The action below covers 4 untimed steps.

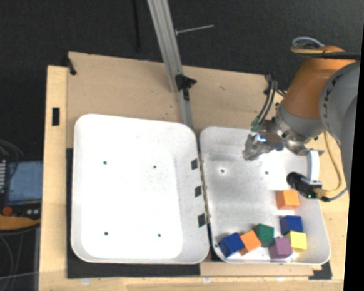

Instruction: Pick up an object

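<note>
Crowding the near corner of the right bin [228,195], the blocks [265,239] (blue, orange, green, purple, yellow) lie well apart from the hand [252,148], which hangs over the bin's far end; whether its grip is apart or together cannot be told.

Even overhead light washes the two white bins [135,188] nearly featureless, while the surrounding floor falls almost black. Shadows are soft and short. The frame is slightly grainy and soft, with the coloured blocks [269,236] lacking crisp edges.
</note>
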Each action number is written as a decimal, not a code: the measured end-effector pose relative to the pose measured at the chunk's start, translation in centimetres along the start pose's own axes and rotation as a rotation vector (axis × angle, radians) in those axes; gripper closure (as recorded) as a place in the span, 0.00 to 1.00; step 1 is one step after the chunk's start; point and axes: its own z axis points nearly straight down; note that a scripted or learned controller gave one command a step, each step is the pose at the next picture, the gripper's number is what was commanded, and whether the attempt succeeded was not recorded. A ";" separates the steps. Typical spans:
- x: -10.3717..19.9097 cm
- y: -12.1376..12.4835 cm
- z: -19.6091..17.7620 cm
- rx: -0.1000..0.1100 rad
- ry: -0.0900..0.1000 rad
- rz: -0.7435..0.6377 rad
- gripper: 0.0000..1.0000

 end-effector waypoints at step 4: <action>14.6 -1.6 -4.4 0.009 0.001 -0.010 1.00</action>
